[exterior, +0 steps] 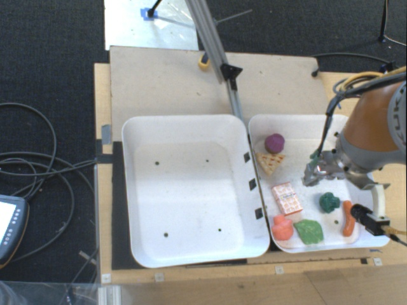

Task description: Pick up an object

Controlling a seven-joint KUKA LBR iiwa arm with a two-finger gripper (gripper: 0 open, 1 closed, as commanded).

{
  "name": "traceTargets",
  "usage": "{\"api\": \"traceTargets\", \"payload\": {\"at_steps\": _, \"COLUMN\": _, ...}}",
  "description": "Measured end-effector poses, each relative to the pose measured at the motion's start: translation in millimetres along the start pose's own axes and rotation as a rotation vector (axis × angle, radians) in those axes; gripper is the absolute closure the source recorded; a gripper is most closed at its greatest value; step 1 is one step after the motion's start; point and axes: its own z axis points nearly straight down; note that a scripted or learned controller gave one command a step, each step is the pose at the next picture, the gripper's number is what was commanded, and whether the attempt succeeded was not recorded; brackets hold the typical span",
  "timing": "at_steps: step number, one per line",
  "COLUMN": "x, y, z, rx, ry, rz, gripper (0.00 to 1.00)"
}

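Grey-and-orange arm [375, 129] at right of frame, hand [313, 173] low over right bin [299, 124], grip state cannot be told, nothing seen held, purple ball [275, 143] upper left of hand, dark green piece [329, 202] lower right, pink box [287, 199] lower left.

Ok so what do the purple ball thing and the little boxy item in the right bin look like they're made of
The purple ball looks like matte moulded plastic or rubber, a toy fruit perhaps: even colour, no shine. The small box looks like printed cardboard or plastic, with flat faces, sharp edges and a red-and-white pattern. At this size neither can be told for sure.
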Motion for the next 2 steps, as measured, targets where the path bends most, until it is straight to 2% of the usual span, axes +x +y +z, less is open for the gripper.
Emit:
{"api": "traceTargets", "payload": {"at_steps": 1, "x": -1.8, "y": 12.4, "z": -54.7, "rx": -0.002, "ry": -0.001, "rz": -0.002, "gripper": 1.0}}
{"api": "traceTargets", "payload": {"at_steps": 2, "x": -2.2, "y": 14.0, "z": -80.9, "rx": 0.001, "ry": 0.0, "rz": -0.002, "gripper": 1.0}}
